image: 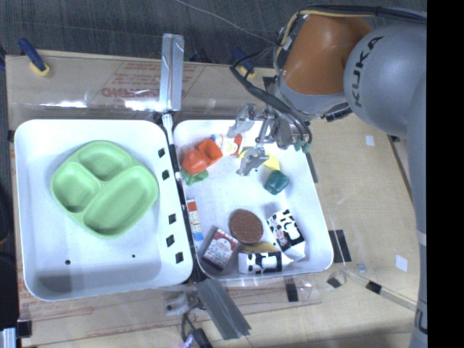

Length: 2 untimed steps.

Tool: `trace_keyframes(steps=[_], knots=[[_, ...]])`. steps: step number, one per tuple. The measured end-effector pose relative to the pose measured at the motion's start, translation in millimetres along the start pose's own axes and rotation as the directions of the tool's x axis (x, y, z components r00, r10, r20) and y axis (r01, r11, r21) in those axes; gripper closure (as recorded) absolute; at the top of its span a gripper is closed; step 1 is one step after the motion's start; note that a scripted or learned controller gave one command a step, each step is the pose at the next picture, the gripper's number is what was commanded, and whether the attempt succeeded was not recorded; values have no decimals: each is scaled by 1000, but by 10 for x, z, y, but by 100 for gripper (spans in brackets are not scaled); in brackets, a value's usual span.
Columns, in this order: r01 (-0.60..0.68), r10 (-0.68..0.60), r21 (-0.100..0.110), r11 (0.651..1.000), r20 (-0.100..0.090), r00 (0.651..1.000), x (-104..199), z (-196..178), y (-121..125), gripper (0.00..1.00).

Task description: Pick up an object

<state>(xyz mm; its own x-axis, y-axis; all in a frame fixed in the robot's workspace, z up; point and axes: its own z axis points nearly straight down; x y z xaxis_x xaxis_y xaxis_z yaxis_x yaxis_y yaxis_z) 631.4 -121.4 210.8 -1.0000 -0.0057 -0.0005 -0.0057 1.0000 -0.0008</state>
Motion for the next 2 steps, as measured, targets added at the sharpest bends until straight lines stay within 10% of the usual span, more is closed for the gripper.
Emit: trace_keyframes(steps=[1,2], knots=[[-106,106,-2,994,-3,994,-225,1211,192,0],[-186,186,0,982,1,982,123,1179,-306,0]])
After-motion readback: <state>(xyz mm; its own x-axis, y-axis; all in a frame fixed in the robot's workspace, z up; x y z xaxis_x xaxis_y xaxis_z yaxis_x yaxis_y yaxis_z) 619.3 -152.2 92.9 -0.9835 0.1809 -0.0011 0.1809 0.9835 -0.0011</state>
